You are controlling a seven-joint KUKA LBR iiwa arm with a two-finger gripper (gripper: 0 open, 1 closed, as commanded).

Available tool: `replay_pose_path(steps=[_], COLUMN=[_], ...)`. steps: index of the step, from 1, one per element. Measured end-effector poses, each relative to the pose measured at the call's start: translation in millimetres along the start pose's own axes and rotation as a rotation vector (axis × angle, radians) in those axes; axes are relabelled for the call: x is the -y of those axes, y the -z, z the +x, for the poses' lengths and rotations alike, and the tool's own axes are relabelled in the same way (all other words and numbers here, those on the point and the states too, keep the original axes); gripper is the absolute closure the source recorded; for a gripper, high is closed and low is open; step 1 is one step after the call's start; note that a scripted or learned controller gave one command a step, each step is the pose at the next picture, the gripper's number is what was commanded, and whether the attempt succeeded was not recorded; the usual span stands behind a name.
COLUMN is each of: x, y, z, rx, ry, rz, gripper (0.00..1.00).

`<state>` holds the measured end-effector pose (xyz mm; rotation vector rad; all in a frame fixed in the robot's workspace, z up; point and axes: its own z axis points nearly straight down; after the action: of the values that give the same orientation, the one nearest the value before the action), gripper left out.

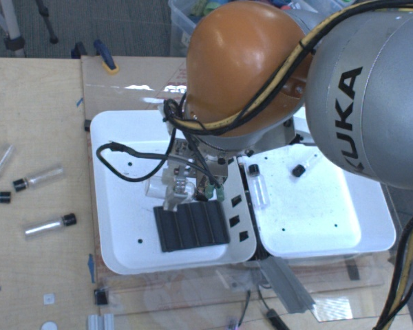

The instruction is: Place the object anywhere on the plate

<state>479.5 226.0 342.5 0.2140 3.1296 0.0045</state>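
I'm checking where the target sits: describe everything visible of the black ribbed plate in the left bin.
The black plate is a dark, matte, roughly rectangular slab, plastic or rubber by its look, with raised ribs running along its length that split it into about four strips. It lies flat on the floor of the left bin, near the front wall, turned slightly askew to the bin's edges. The pincer hangs at its far edge, hiding part of that edge; whether they touch is unclear.

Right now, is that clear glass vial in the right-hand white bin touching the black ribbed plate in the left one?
Apart. The camera view shows the clear glass vial in the right white bin, the bins' rims separating it from the black ribbed plate.
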Motion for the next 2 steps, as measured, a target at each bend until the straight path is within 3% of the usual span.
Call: replay_pose_path(steps=[1,2], x=[1,35], y=[-48,70], z=[0,-36], rx=[-0.006,0.003], ry=[0.260,0.687], rz=[0.002,-0.001], gripper=[1.00,1.00])
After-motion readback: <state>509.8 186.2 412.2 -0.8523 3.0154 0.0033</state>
